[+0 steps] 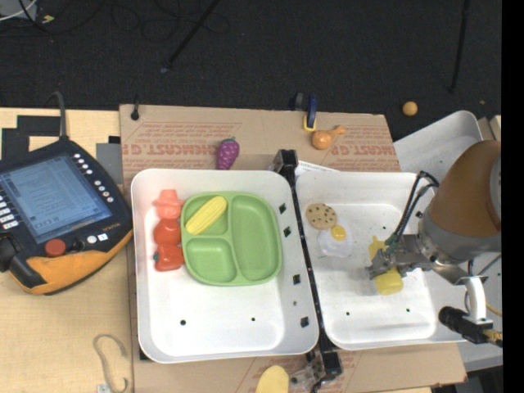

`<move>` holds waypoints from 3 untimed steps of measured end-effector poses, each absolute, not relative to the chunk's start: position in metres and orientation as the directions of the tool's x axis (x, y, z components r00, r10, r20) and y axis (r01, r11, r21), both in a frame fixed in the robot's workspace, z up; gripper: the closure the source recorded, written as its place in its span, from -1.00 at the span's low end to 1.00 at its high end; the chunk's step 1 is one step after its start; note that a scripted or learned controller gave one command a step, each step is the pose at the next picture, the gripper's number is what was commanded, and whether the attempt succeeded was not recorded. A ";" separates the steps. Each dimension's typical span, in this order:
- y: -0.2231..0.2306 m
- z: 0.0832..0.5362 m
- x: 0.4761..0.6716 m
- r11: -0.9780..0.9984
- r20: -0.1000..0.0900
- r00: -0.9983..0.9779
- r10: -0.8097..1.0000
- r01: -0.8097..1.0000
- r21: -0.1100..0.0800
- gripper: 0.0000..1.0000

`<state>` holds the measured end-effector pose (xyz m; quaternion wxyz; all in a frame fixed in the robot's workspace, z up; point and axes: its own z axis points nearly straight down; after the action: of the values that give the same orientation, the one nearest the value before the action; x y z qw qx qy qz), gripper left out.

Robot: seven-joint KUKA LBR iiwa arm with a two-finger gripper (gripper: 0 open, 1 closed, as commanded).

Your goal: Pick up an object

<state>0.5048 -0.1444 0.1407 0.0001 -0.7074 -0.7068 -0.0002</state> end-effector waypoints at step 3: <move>-0.095 0.222 0.503 0.004 0.003 -0.004 1.000 1.000 -0.004 1.00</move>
<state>0.5026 -0.0954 0.2217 0.0026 -0.7058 -0.7084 0.0002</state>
